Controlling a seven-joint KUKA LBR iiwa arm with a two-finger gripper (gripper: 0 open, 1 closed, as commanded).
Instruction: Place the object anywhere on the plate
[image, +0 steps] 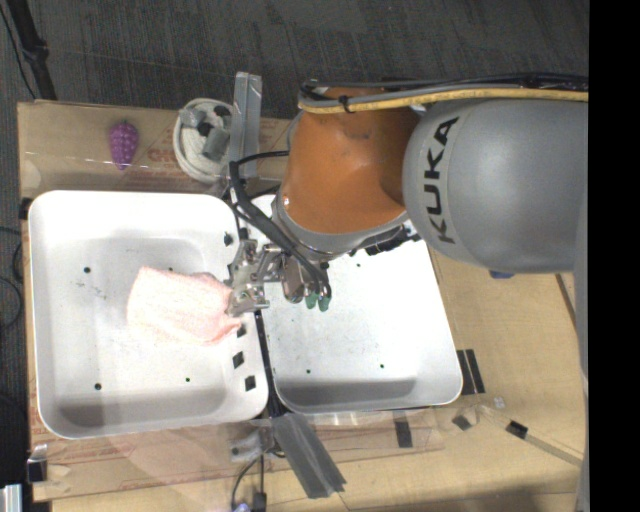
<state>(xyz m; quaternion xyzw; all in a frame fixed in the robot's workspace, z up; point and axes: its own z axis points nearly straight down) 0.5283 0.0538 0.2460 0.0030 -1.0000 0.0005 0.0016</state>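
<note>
A pale pink, speckled plate (178, 304) lies in the left bin (60, 400), right of its middle. My gripper (248, 287) hangs over the divide between the two bins, with its metal tip at the plate's right edge. The orange-banded wrist (340, 170) and the grey arm cover much of the right bin (400, 340). I cannot make out any object at the gripper's tip. Two small green-tipped parts (319, 299) hang beneath the wrist over the right bin.
A small purple object (123, 143) lies on the bench behind the left bin, outside it. A white coil with cables (203, 135) sits at the back between the bins. Black clips (243, 358) line the shared rim.
</note>
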